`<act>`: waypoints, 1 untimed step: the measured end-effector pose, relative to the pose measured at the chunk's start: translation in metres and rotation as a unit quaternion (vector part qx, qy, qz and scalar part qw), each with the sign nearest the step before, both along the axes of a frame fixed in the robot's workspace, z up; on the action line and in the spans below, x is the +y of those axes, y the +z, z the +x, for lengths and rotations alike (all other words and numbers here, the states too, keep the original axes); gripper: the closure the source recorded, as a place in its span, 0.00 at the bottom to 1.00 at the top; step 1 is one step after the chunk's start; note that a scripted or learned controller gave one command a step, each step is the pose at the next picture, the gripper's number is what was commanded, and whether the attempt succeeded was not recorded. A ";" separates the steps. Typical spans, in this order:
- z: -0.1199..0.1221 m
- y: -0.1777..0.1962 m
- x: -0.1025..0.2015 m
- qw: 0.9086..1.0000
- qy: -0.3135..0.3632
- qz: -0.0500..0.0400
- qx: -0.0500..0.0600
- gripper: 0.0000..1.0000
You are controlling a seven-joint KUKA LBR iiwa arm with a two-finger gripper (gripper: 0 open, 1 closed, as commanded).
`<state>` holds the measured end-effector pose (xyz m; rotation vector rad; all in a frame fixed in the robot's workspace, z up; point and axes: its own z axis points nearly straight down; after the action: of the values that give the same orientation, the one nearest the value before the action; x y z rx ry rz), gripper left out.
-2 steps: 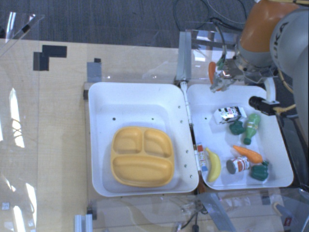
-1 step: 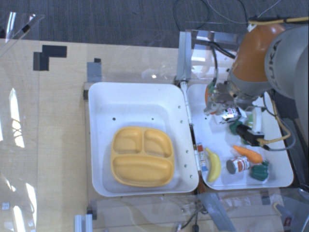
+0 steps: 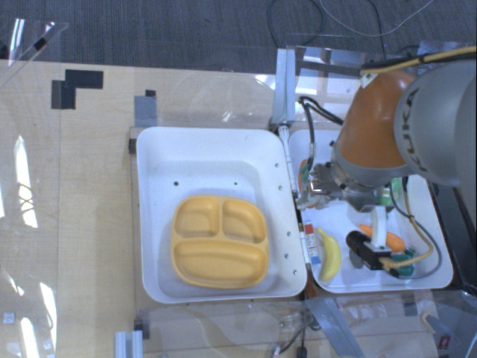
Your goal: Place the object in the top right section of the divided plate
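We're at the pick step, nothing delivered yet. The arm (image 3: 387, 133) hangs over the right bin (image 3: 440, 276), with the claw (image 3: 326, 183) low near the wall between the bins; the wrist covers it, so we can't tell how far open it is or whether it has anything. Loose items lie in that bin: a banana (image 3: 330, 255) by the wall and an orange piece (image 3: 389, 239) further right. The plate (image 3: 220, 267) sits in the left bin (image 3: 201, 136), its top right section (image 3: 244, 221) bare. Next move as we judge it: secure one item, lift clear of the wall, cross left, lower over that section, release.
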<state>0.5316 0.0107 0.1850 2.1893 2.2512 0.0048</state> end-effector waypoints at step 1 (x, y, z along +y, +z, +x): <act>-0.045 -0.001 0.017 1.000 0.001 0.000 0.001 1.00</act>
<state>0.4871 0.0281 0.1844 2.1884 2.2537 0.0028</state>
